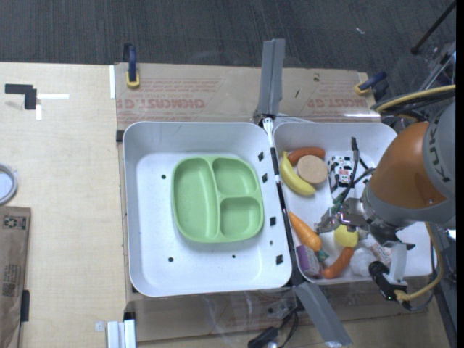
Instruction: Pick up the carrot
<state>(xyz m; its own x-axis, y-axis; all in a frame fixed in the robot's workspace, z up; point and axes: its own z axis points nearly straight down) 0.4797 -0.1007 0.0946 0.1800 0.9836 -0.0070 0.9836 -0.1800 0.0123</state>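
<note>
The carrot [304,230] is orange and tapered. It lies at a slant near the left wall of the right bin [377,130], thin end toward the far left. My gripper [339,220] hangs low in that bin just right of the carrot's thick end, over a yellow lemon-like fruit [346,236]. The grey arm with its orange band [409,172] comes in from the right and hides the bin's right part. Nothing shows between the carrot and the gripper.
In the right bin are a banana [296,177], a round tan disc [312,169], a red sausage [306,153], a black-and-white packet [339,170], a purple item [308,261] and a red-orange piece [336,264]. The left bin [145,194] holds a green divided plate [217,198].
</note>
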